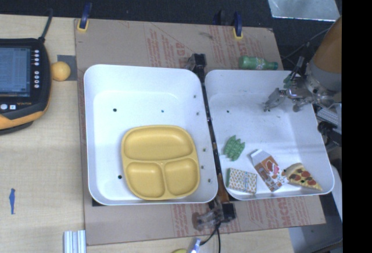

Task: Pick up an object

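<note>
The right white bin [256,129] holds several small items near its front: a green leafy toy [233,148], a patterned square packet [241,181], a small red and white carton [268,170] and a pizza slice toy [302,177]. My gripper [283,100] hovers over the bin's back right part, its grey fingers spread apart and nothing between them. It is well behind the items. The left bin [116,95] carries a yellow divided plate [160,161].
A green bottle [257,63] lies on the cardboard behind the right bin. A teach pendant [20,83] and a yellow ball [60,70] sit at the left. Blue clamps [85,16] hold the cardboard's back edge. A black clip [199,62] stands between the bins.
</note>
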Motion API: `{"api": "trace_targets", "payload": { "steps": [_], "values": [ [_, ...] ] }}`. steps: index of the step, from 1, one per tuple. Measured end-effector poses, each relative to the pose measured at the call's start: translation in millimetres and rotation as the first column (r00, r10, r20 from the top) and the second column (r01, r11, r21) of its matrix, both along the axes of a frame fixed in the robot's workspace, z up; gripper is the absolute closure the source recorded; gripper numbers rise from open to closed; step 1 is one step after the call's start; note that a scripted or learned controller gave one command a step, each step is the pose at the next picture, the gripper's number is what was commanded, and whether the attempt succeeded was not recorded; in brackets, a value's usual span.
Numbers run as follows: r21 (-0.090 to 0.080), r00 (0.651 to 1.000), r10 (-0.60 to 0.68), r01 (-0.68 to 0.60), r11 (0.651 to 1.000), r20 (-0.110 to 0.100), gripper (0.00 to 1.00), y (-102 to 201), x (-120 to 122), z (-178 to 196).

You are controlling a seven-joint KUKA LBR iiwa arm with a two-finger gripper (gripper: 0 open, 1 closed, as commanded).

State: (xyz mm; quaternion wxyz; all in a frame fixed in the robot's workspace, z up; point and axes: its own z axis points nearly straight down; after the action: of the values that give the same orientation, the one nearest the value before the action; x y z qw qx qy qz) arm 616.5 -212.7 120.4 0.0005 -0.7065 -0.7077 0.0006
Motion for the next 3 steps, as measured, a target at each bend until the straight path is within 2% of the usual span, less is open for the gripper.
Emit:
{"api": "trace_targets", "payload": {
  "steps": [1, 2, 3],
  "values": [
    [0.0, 1.0, 0.003, -0.003, 1.0, -0.002, 0.0, 18, -97, 12],
    [0.001, 1.0, 0.005, -0.005, 1.0, -0.004, 1.0, 17, -97, 22],
    [0.0, 1.0, 0.002, -0.002, 1.0, 0.001, 1.0, 36, -58, 114]
  ]
}}
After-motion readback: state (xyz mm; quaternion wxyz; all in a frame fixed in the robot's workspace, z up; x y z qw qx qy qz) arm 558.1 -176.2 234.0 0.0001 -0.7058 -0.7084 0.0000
